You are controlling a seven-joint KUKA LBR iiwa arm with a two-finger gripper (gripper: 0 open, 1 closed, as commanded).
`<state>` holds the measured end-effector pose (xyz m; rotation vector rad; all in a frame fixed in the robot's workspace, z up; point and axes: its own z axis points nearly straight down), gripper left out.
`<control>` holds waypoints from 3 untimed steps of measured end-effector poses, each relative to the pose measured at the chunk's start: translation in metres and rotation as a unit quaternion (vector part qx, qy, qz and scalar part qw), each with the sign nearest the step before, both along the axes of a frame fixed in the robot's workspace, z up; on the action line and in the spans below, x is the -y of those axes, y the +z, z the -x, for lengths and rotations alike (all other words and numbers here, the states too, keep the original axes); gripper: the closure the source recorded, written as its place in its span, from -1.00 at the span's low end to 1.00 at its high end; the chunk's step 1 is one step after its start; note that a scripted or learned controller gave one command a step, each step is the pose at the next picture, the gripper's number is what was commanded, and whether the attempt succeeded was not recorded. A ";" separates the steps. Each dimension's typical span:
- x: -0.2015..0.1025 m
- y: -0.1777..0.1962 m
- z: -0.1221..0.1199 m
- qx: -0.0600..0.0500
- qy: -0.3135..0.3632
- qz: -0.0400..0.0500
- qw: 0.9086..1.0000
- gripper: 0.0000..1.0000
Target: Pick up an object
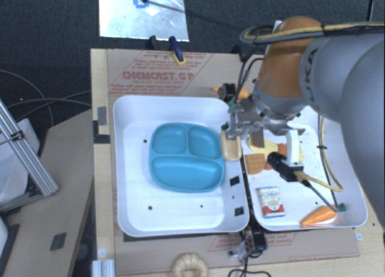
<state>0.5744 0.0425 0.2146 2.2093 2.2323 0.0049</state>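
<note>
Tan toast-shaped toy block sits at the left bin's right wall, right under the gripper. Can't tell what the gripper is doing, honestly. Looks light, rigid, smooth plastic, so I'd pinch the flat faces mid-height. Blue divided plastic tray lies just beside it.

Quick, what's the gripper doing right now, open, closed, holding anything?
Gripper: low over the divide between the two bins; whether it is open, shut or holding anything cannot be told.

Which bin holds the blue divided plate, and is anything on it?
The blue divided plate lies flat in the left bin. Its three compartments show bare blue.
</note>
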 end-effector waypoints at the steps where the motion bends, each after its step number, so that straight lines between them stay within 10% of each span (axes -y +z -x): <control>1: -0.010 0.020 0.006 -0.001 -0.002 0.000 1.000 1.00; 3: -0.010 0.000 -0.001 -0.001 -0.003 0.001 1.000 1.00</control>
